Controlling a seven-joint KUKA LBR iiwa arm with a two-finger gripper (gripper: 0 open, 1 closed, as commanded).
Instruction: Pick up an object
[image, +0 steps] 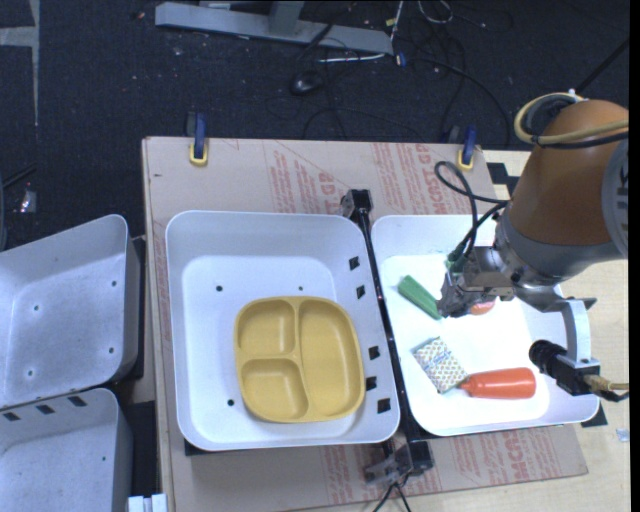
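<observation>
In the right bin (420, 420) lie a green block (418, 294), a small white patterned packet (438, 362) and an orange-red carrot-shaped toy (498, 382). My gripper (466, 302) hangs low over the bin's middle, just right of the green block. A bit of a red object (483, 308) shows at its lower right edge, mostly hidden by the gripper body.
The left bin (190, 300) holds a yellow divided plate (298, 358). A black divider strip (375, 310) runs between the bins. The arm's grey and orange body covers the right bin's far right part. Grey trays (60, 300) sit left of the bench.
</observation>
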